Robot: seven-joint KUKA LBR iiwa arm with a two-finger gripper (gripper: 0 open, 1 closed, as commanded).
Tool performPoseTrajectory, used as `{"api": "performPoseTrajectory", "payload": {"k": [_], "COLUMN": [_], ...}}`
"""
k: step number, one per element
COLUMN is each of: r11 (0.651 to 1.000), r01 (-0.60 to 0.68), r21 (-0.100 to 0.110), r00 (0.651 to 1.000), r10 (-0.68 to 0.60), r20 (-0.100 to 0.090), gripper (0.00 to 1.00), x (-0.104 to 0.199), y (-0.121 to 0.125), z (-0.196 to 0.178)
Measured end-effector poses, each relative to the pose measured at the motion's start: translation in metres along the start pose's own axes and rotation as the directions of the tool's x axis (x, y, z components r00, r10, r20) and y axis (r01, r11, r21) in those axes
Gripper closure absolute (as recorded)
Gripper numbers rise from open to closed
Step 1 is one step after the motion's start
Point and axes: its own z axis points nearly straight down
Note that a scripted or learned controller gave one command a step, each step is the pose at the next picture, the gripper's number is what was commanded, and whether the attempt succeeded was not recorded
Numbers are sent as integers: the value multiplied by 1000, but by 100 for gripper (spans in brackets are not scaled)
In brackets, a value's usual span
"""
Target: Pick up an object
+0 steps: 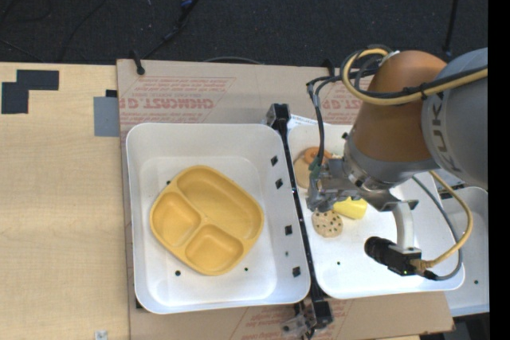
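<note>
Camera view is showing you the gripper (325,199) reaching low into the right bin (446,283), probably for the cookie (327,224) at its six o'clock, with the yellow piece (351,209) at three o'clock.

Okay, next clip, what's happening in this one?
A KUKA arm reaches in over the right bin, with its gripper low among small items: a round cookie and a yellow piece. Whether it has hold of anything cannot be told from this angle. The left bin holds a yellow divided tray, lying untouched.
</note>
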Motion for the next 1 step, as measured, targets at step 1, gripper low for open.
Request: {"api": "performPoseTrajectory", "payload": {"k": [1], "r11": [1000], "r01": [-1], "r21": [2], "r00": [1000], "r10": [1], "r20": [1], "gripper": [100], "x": [62], "y": [-6], "z": [7]}}
